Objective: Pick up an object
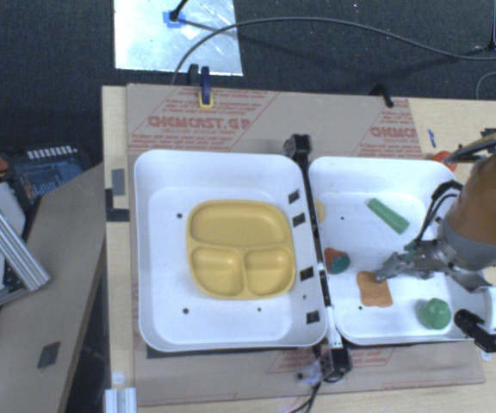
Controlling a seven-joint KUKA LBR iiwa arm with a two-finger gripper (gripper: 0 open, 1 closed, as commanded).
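running this one remotely, quick notes on the grab. my landmark is the orange flat piece in the right bin, it lies near the front of that bin. the hand is right over its back right edge, arm coming in from beyond it. can't tell from up here whether the hand is apart or together, it's just a dark metal blur, and i see nothing between its tips, so i'm not calling it a hold

judging by looks, the orange piece is a thin plastic toy food: light, stiffish, but lying flat, so hard to get under. i'd take it across a narrow edge. the green ball to the right of the orange piece would probably roll and slip. the green block behind it looks like the easiest pinch, across its short sides. a small red and teal thing sits just to its left. the yellow tray is in the left bin, well to the left
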